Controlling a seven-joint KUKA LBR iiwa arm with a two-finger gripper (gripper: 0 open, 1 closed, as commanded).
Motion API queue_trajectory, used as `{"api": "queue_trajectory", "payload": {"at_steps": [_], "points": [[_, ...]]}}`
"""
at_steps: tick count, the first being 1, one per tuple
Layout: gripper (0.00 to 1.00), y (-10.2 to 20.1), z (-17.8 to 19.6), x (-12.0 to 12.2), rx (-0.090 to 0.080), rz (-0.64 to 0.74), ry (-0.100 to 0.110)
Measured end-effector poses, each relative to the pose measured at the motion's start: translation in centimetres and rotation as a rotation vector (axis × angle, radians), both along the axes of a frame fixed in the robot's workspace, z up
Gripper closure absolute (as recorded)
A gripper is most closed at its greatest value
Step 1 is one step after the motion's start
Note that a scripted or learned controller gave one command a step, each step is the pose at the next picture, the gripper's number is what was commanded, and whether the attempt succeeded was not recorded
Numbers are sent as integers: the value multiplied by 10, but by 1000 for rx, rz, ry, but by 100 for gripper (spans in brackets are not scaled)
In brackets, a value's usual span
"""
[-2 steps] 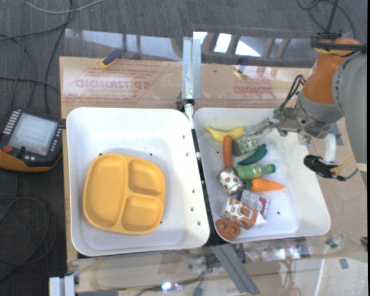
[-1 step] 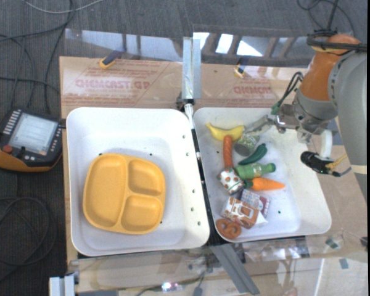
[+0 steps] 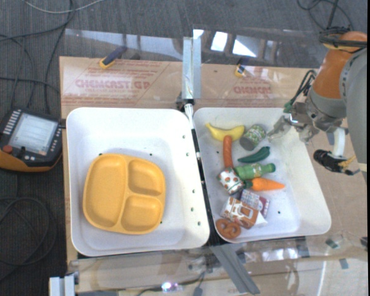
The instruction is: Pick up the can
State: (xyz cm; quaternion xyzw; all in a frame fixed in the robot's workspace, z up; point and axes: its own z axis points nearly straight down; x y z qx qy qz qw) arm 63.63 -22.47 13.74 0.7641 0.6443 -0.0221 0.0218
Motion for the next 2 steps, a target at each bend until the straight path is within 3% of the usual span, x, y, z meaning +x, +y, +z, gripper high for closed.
{"api": "queue_trajectory", "payload": {"at_steps": [1,2], "points": [[100,7,16,-6,-1,-27,5],[100,8,93,32,57,56,2]]}}
